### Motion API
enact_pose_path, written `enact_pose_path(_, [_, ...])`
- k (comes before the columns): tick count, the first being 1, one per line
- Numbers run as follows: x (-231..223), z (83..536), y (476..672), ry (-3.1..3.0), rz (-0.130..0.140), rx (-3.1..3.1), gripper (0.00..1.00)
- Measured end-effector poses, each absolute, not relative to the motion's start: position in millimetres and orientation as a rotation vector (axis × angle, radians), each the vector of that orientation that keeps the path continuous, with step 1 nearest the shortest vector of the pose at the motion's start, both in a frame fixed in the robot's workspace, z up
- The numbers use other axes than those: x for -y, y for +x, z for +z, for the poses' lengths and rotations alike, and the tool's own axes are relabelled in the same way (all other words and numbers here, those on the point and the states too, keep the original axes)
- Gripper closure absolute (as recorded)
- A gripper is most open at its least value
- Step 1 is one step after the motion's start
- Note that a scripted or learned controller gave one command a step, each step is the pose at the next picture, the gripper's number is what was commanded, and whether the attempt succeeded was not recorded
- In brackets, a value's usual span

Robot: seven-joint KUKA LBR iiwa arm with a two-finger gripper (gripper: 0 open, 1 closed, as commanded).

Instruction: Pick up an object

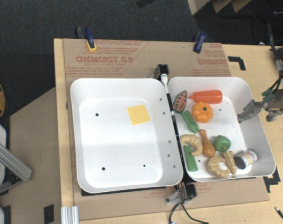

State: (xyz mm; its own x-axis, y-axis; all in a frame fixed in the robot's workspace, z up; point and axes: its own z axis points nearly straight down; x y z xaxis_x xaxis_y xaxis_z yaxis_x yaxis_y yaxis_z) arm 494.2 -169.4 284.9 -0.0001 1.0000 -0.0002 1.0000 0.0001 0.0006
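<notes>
Right bin point(260, 139) is holding the toy food: bagel point(218, 166) and small can point(247, 158) nearest, then green pepper point(222, 143), croissant point(193, 143), orange pumpkin point(201, 111) and carrot point(207, 96) farthest. Yellow square point(138, 114) is lying alone in left bin point(85, 139). Gripper point(253, 110) is hovering at right bin's right rim, holding nothing; fingers' state cannot tell.

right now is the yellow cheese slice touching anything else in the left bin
Apart. The camera view shows the yellow cheese slice lying alone on the left bin, with bare white floor on all its sides.
</notes>
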Motion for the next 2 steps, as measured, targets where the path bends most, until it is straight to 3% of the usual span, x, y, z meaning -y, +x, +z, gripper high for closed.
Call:
enact_pose_path(1, [216.6, 178.4, 595.4, 2.214, 0.001, -2.219, 0.00])
enact_pose_path(2, [183.1, 77.1, 646.2, 2.224, -0.018, -2.239, 0.00])
